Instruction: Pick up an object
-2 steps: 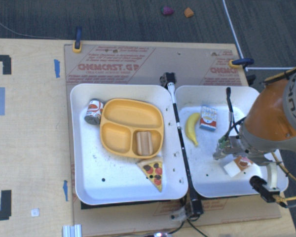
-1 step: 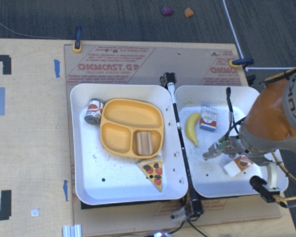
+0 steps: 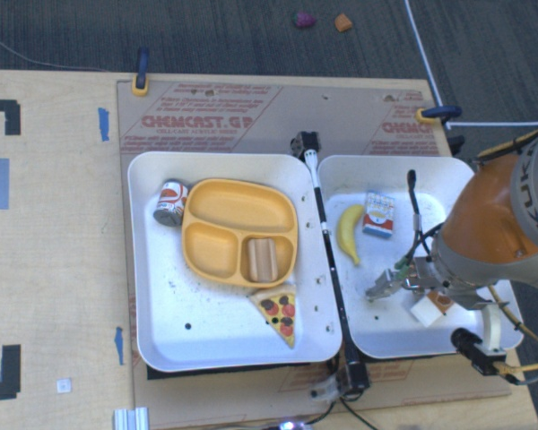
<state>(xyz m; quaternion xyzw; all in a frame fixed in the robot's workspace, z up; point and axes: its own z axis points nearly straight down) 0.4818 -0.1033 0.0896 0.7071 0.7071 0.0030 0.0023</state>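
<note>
1. In the right bin [image 3: 457, 173], the claw [image 3: 383, 286] hangs low over the white floor, its metal fingers slightly parted and gripping nothing.
2. Just left and farther lies a curved, smooth yellow banana [image 3: 348, 232]; beside it stands a small printed carton [image 3: 378, 214].
3. A small white block [image 3: 426, 311] sits by the wrist.
4. In the left bin [image 3: 152, 330], a yellow divided tray [image 3: 233, 209] holds a brown cylinder [image 3: 262, 260], with a can [image 3: 170, 202] and a pizza slice [image 3: 279, 313] nearby.
</note>
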